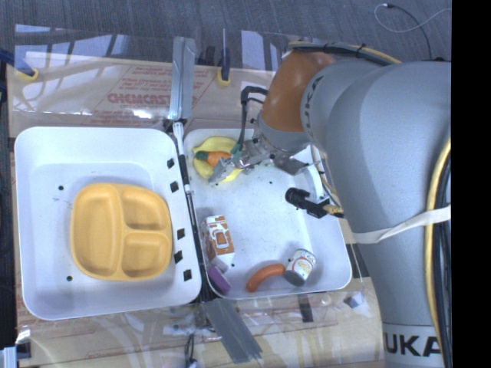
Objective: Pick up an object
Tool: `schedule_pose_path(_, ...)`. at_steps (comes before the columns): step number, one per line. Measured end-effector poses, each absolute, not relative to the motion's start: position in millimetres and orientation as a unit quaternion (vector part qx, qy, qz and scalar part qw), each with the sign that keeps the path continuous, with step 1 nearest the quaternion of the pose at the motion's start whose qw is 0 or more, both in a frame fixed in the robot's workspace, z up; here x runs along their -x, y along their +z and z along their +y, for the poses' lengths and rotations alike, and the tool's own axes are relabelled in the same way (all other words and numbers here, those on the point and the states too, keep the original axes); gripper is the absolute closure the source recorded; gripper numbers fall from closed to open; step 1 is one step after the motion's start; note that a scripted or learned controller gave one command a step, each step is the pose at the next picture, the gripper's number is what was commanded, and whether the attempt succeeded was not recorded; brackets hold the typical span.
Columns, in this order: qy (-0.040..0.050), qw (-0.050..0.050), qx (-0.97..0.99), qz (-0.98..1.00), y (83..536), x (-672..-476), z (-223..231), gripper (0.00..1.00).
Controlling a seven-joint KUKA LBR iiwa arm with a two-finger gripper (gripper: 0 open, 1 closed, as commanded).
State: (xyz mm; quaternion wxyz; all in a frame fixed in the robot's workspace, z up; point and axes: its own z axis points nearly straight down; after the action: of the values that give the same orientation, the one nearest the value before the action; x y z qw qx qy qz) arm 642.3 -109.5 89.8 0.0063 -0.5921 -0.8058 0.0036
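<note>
My gripper (229,165) is low in the right bin's (265,205) far left corner. It sits right against a yellow banana-shaped toy (213,146), which has a small orange and green piece (210,158) lying on it. The gripper's metal tip overlaps the yellow toy's near edge and hides part of it. I cannot see whether anything is held. The grey arm with its orange band (288,94) reaches in from the right and covers the bin's far right side.
Along the right bin's near side lie a brown and white carton (219,234), a purple piece (219,279), an orange sausage shape (265,276) and a small can (301,267). The left bin (38,167) holds a yellow divided tray (120,230).
</note>
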Motion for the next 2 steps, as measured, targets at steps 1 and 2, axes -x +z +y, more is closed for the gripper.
schedule_pose_path(1, 0.0099, 0.017, 0.589, -0.808, 85.7, -647.5, -100.8, 0.0)
schedule_pose_path(2, 0.0094, 0.013, 0.586, -0.81, 96.4, -649.2, -100.0, 1.0)
